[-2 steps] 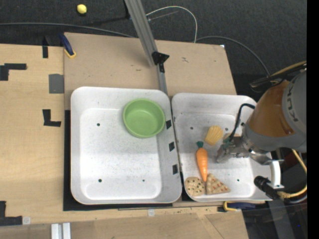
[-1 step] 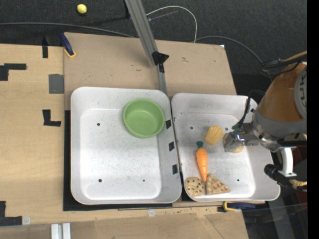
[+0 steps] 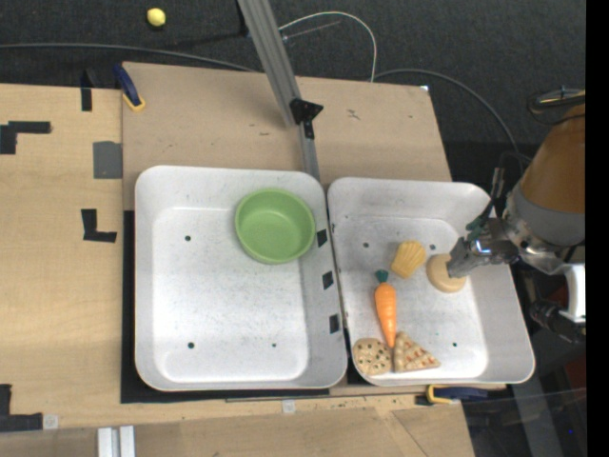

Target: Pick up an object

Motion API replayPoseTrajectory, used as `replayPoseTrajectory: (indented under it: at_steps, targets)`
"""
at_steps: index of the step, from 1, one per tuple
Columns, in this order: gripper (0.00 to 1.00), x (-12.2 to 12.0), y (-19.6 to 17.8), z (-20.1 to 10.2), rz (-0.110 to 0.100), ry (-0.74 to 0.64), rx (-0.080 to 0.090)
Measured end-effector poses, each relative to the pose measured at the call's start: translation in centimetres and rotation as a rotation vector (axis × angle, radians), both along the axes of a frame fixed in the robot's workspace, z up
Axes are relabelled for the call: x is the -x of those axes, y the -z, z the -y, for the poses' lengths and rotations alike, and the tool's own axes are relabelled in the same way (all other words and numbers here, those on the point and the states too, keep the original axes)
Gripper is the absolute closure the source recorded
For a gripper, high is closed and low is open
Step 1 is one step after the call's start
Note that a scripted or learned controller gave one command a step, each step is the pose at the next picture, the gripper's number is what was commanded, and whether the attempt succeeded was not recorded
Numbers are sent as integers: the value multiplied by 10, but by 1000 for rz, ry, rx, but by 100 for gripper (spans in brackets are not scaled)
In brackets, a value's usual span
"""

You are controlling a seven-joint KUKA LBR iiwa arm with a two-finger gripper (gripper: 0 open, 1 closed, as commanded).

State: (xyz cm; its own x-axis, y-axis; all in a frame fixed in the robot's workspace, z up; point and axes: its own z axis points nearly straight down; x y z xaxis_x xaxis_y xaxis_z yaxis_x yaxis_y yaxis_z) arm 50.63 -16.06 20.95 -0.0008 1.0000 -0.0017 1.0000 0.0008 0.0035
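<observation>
The right bin (image 3: 476,350) holds several toy foods. A yellow corn piece (image 3: 409,258) lies near its middle, and a tan round piece (image 3: 443,276) lies just right of it. An orange carrot (image 3: 384,312) with a green top points toward the front. At the front sit a round waffle cookie (image 3: 371,355) and a pizza slice (image 3: 413,355). My gripper (image 3: 468,253) reaches in from the right and sits right over the tan round piece, touching or nearly touching its right edge. The left bin holds a green bowl (image 3: 275,226) at its back right.
The left bin (image 3: 190,331) has wide bare floor in front of the bowl. A grey metal pole (image 3: 271,46) slants down to the divider between the bins. Cables (image 3: 381,65) run over the board behind the right bin. A small yellow ball (image 3: 156,16) lies far back left.
</observation>
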Motion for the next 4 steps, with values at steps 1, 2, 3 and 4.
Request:
replayPoseTrajectory:
  at_steps: [1, 2, 3, 4]
  targets:
    - [100, 0, 3, 0, -5, 0, -1]
    - [100, -18, -9, -48, -4, -6, -4]
    - [100, -50, -10, -102, -4, -7, -4]
    - [100, -71, -22, -150, -3, -6, -4]
